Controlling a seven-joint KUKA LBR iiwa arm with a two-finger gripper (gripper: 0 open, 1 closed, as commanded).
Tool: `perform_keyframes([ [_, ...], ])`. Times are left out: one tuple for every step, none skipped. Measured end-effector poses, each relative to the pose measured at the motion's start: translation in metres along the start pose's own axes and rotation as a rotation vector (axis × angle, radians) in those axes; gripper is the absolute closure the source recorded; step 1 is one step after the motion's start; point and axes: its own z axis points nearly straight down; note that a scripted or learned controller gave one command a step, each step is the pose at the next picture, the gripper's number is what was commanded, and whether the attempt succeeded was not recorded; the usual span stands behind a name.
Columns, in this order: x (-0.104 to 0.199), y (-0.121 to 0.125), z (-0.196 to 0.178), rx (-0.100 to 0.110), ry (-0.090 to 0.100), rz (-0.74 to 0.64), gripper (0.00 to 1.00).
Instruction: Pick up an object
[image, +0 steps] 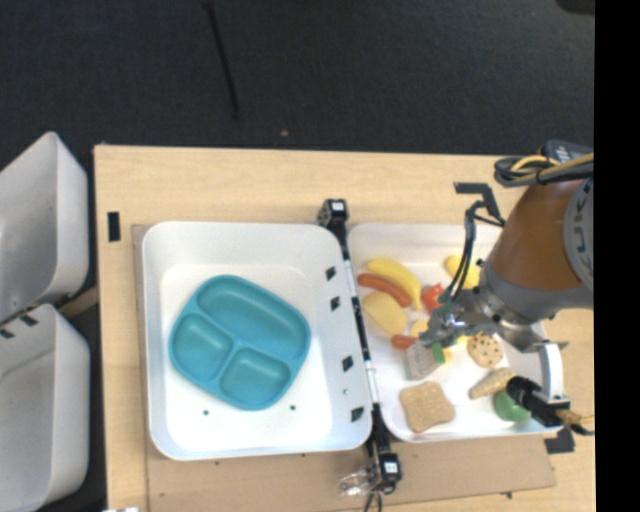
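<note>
Arm lowered over the right bin (400, 236), gripper (437, 338) set among the crowded toy food, presumably seeking a pick; whether it is open or closed cannot be told; candidates, banana (392, 274) and bread slice (427, 405), lie nearby; blue plate (239, 341) occupies the left bin (160, 300).

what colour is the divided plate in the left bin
Teal blue; the divided plate shows best in the camera view.

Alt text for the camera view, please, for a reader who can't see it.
The arm reaches from the right into the right bin, its tool low among toy foods: a banana, sausage, bread slice and cookie. The left bin holds a blue divided plate.
</note>
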Motion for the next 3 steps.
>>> perform_keyframes([
  [-0.004,0.004,-0.043,0.001,0.0,0.001,1.0],
  [-0.005,0.005,-0.062,0.004,0.0,0.0,1.0],
  [0.008,0.052,-0.052,0.005,0.001,0.0,1.0],
])
